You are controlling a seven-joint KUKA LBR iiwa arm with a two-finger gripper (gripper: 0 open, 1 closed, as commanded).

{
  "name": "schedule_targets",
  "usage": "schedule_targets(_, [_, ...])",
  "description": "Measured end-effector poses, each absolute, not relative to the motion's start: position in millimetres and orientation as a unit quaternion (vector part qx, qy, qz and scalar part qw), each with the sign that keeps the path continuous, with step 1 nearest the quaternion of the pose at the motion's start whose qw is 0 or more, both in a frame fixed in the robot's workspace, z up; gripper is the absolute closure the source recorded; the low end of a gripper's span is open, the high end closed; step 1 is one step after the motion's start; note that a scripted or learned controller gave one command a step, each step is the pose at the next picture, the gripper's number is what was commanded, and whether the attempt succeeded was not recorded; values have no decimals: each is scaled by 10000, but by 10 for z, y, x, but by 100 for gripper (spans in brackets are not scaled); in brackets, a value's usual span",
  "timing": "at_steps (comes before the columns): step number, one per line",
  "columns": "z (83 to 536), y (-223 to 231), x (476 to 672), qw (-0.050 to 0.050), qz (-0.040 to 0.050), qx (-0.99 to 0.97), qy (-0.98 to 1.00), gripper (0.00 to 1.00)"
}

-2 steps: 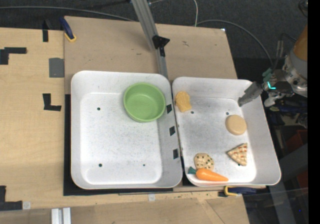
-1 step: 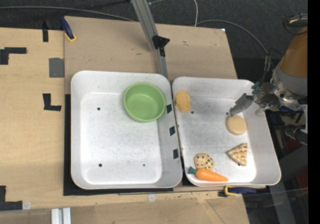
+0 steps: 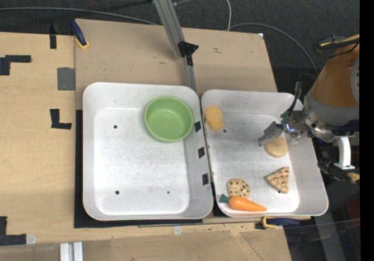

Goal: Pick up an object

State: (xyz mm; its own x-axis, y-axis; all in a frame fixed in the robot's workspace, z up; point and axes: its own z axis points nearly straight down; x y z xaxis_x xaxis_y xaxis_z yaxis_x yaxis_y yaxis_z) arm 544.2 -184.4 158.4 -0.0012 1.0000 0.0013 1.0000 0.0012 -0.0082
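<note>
1. Watching my gripper (image 3: 273, 135) low in the right bin (image 3: 251, 105); can't tell its finger state.
2. Tan bun (image 3: 277, 148) lies just below it, touching or nearly.
3. Pizza slice (image 3: 279, 179) nearer the front.

Two white bins (image 3: 93, 155), speckled with fine dark dots, are seen on a tan surface (image 3: 35, 79) marked with black tape. A light green bowl (image 3: 169, 118) is found in the left bin. In the right bin, an orange carrot (image 3: 248, 204), a tan spotted cookie (image 3: 237, 187), a yellowish bun (image 3: 214, 118), a beige roll (image 3: 276, 148) and a golden pizza slice (image 3: 279, 179) are shown.
</note>
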Motion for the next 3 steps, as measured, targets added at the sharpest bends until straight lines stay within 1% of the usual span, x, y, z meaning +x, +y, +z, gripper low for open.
schedule_targets(1, [1076,-1929,5454,25,22,-7068,-7074,0])
schedule_targets(2, [1203,-1922,5468,13,8,-7062,-7080,100])
schedule_targets(3, [1833,-1932,5501,-22,-10,-7065,-7077,100])
